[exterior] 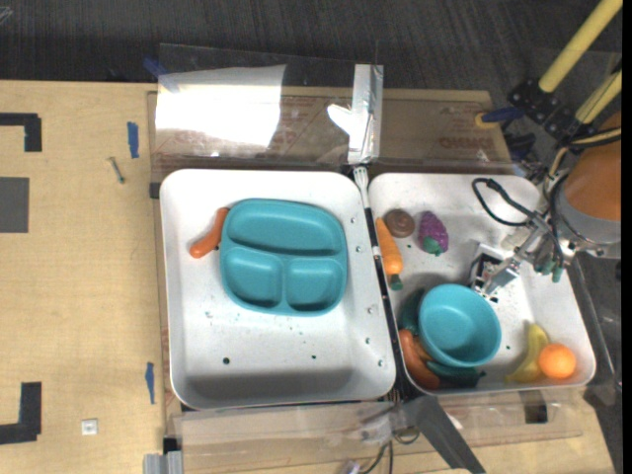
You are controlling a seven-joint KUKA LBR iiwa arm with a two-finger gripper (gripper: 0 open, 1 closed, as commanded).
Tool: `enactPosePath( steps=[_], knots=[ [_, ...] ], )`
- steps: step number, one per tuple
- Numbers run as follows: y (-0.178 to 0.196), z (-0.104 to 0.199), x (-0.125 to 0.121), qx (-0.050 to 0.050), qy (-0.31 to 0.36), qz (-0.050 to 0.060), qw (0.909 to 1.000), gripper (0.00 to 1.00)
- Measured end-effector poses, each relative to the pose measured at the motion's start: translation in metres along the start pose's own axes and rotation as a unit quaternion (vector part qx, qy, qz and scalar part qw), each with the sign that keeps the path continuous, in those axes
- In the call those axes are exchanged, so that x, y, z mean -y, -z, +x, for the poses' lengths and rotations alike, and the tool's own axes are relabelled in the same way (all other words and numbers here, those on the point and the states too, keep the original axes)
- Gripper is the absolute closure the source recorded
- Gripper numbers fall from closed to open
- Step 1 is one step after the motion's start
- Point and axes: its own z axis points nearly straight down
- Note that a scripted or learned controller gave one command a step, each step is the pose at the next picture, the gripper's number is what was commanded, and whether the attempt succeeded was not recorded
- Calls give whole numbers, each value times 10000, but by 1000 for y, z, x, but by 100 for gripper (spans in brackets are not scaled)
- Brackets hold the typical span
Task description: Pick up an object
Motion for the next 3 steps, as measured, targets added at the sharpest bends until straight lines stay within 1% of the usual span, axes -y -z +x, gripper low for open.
enactPosePath(
  steps=[1, 2, 3],
  knots=[
    [-2, 11, -69, -39, -595, 38, 9982, 0],
    [-16, 73, 33, -185, -337, 128, 9992, 0],
    [-4, 71, 28, -140, -306, 94, 9994, 100]
  ],
)
